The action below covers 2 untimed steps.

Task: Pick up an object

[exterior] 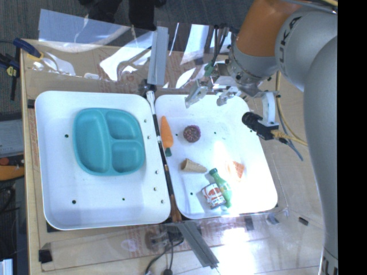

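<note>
Nearest the camera, a small red-labelled can (213,195) and a green plastic bottle (221,187) are lying together in the right white bin (252,202), loose for picking. Farther off, an orange carrot (166,132) is resting against the bin's left wall. Above the far edge, the claw (209,94) is hanging spread open, gripping nothing.

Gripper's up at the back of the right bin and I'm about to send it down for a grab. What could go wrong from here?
1. The gripper hangs open over the right bin's far rim with nothing between its fingers; a straight descent could strike the rim.
2. The carrot lies against the divider wall, leaving little finger room.
3. The green bottle and small can touch, so a grab may catch both or slip.
</note>
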Tool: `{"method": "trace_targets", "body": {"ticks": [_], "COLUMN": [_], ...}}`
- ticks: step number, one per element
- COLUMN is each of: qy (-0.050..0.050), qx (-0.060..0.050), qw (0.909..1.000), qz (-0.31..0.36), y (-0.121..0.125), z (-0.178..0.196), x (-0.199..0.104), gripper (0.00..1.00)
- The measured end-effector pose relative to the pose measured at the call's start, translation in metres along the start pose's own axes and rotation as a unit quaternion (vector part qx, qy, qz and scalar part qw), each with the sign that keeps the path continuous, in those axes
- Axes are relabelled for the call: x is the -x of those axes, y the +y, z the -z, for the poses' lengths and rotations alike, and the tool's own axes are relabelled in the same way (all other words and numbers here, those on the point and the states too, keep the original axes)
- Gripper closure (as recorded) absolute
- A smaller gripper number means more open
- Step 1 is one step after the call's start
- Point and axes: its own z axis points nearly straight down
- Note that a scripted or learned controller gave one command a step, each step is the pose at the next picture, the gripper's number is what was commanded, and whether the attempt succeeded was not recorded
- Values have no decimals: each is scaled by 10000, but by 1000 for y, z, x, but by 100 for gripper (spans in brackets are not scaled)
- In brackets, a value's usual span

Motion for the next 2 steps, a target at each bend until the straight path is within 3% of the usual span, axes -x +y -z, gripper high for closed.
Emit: {"method": "trace_targets", "body": {"ticks": [1,2], "qy": [-8,-5], "qx": [1,-11], "qw": [10000,9999], "qz": [96,151], "y": [-14,-13], "z": [-60,-176], "x": [36,40], "gripper": [0,0]}}
